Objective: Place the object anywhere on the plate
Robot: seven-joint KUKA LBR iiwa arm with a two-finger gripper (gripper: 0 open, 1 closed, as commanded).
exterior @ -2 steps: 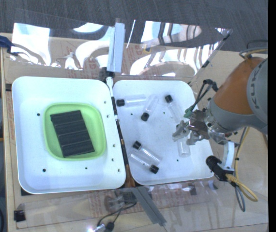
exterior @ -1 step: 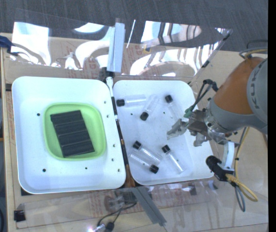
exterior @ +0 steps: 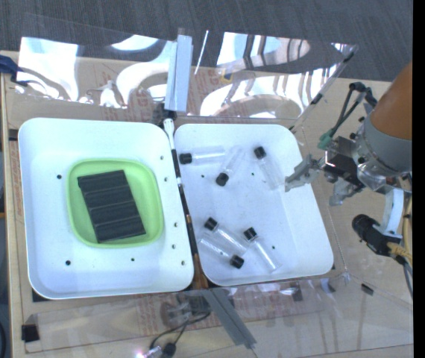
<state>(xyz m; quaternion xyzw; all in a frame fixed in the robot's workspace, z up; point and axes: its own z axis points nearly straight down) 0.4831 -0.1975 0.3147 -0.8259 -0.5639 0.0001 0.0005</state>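
Camera view: the gripper (exterior: pixel 300 176) is seen at the right rim of the right bin (exterior: pixel 313 233), reaching in from the arm (exterior: pixel 391 125) at the picture's right edge. Whether its jaws are open or closed cannot be told, since they are small, grey and blurred against the white bin wall; nothing can be made out between them.

Several clear vials with black caps (exterior: pixel 231 245) are scattered across the floor of the right bin, some near its far wall and some near its front. Their transparent bodies are hard to separate from the white floor, so mostly the caps are seen.

In the left bin (exterior: pixel 41 252) a green plate (exterior: pixel 149 181) is set, and a dark ribbed block (exterior: pixel 110 205) is lying on it. The arm's upper part is cut off by the frame.
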